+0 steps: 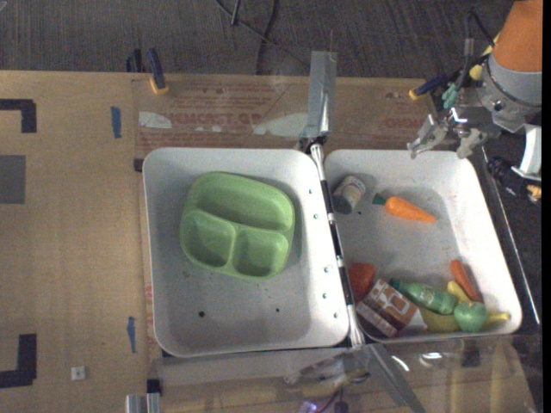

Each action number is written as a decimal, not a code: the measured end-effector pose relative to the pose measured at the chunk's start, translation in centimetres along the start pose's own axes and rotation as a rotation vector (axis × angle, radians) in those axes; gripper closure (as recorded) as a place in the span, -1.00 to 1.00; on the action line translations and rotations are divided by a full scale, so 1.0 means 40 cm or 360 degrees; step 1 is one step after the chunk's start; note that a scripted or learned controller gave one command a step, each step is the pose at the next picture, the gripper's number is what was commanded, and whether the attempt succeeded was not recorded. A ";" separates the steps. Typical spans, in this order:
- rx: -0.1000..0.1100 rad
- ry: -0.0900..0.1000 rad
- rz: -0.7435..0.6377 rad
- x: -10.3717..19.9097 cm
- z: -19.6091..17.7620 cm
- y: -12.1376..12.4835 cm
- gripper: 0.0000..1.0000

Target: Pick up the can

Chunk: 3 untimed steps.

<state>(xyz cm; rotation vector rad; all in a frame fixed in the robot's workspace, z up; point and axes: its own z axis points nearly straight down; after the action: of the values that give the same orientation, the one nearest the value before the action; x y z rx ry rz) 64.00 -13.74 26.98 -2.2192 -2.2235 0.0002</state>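
Observation:
The can (349, 193) is small and grey-green, lying on its side in the far left corner of the right bin (495, 231), close to the divider. My gripper (445, 144) hovers over the far rim of that bin, to the right of the can and well apart from it. Its fingers are spread open with nothing between them.
An orange carrot (409, 209) lies just right of the can. At the bin's near side sit a red item (362, 278), a brown box (387, 306), a green bottle (426, 297), yellow and green fruit (465, 317) and a small orange piece (463, 278). A green divided plate (237, 224) fills the left bin (164, 256).

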 end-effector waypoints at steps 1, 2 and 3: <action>0.0006 0.0002 0.0501 0.116 0.260 -0.017 -1.00; -0.0007 -0.0001 0.0593 0.105 0.412 0.024 -1.00; -0.0014 0.0002 0.0855 0.098 0.451 -0.115 -1.00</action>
<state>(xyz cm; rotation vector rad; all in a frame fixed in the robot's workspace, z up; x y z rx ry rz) 59.38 -9.85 8.95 -2.7340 -1.5576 -0.0108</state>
